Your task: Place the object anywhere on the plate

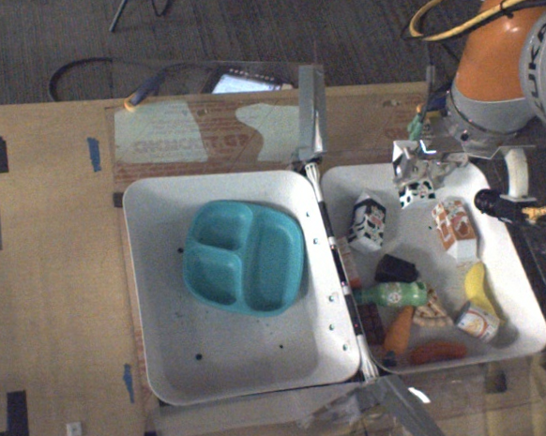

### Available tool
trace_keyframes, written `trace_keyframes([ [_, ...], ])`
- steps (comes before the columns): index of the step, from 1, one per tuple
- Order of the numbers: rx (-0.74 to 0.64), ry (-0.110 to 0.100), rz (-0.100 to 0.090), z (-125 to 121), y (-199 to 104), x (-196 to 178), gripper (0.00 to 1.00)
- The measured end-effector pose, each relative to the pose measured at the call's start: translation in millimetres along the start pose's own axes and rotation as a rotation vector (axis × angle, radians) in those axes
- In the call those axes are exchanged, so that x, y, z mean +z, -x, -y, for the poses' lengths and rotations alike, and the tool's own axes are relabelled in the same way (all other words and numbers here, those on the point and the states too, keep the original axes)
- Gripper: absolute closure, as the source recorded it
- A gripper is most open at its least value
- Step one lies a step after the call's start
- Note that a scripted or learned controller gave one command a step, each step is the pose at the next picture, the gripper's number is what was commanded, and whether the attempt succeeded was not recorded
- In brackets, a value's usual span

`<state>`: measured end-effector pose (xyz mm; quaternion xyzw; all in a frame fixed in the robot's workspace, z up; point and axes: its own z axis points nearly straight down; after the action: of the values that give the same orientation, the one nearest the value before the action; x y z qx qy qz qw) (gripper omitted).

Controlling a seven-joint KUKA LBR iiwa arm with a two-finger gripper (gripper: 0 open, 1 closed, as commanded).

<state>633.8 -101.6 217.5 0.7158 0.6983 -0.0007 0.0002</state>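
1. Nearest the camera, the front rim of the left bin (pixel 253 385) and the right bin (pixel 531 328) sit side by side on the tabletop (pixel 46 324).
2. Left bin holds a teal divided plate (pixel 245 257), lying flat in its upper middle; nothing rests on it.
3. Right bin holds the clutter: black-and-white carton (pixel 368 224) near its left wall; orange-and-white carton (pixel 454 228) to the right; black block (pixel 395 269); green bottle (pixel 394 294) on its side; carrot (pixel 399 331); red sausage (pixel 438 351); banana (pixel 474 286); small can (pixel 476 322).
4. Arm (pixel 505 53) comes in at the top right; hand (pixel 418 175) is over the back edge of the right bin.
5. Small black-and-white spotted object (pixel 419 192) sits right at the fingertips; fingers look pinched on it, raised over the bin, well apart from the plate.
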Motion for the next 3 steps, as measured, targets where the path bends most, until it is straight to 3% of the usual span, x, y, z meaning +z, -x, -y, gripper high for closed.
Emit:
trace_keyframes([
  [1, -0.222, 0.001, -0.002, -23, -69, 29, 1.0],
  [3, -0.442, 0.0, -0.002, 23, -173, 29, 1.0],
])
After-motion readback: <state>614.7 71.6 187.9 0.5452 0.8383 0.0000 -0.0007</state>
